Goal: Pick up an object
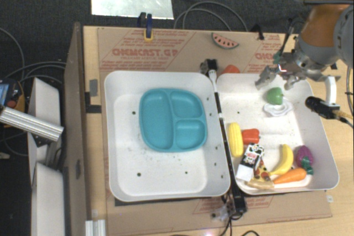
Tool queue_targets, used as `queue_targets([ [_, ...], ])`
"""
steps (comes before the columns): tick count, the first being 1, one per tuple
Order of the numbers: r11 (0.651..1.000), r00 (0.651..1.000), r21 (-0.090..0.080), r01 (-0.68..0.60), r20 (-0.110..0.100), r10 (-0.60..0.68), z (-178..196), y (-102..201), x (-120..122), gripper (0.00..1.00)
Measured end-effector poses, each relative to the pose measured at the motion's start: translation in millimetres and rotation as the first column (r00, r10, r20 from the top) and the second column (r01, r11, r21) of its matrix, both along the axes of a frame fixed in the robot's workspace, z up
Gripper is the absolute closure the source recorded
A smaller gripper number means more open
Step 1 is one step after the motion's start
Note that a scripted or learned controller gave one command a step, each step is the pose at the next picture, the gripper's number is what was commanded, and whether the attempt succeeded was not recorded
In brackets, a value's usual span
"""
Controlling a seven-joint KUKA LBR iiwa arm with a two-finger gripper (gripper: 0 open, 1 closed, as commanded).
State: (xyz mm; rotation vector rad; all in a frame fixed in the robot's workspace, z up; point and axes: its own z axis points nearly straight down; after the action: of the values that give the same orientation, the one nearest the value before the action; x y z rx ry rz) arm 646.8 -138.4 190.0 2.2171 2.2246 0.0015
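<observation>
My gripper [276, 81] hangs over the back of the right bin [318, 135], its two fingers spread open with nothing between them. Just below it lies a green round fruit [274, 95] resting against a white ring-shaped piece [278, 109]. Farther forward in the same bin lie a corn cob [235, 139], a red pepper piece [250, 135], a black-and-white carton [250, 160], a banana [284, 159], a carrot [289, 176] and a purple grape bunch [305, 156].
The left bin [124, 174] holds a blue divided plate [172, 120]. A watermelon slice [225, 40] lies on the cardboard behind the bins, and an orange object [230, 69] sits at the right bin's back rim. A black clamp [209, 67] stands between the bins.
</observation>
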Motion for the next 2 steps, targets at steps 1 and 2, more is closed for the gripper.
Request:
queue_targets([
  [1,1.000,1.000,-0.002,0.004,0.001,-0.004,-55,-37,22,0.00],
  [2,1.000,1.000,-0.001,0.003,-0.003,-0.003,-108,-51,21,0.00],
])
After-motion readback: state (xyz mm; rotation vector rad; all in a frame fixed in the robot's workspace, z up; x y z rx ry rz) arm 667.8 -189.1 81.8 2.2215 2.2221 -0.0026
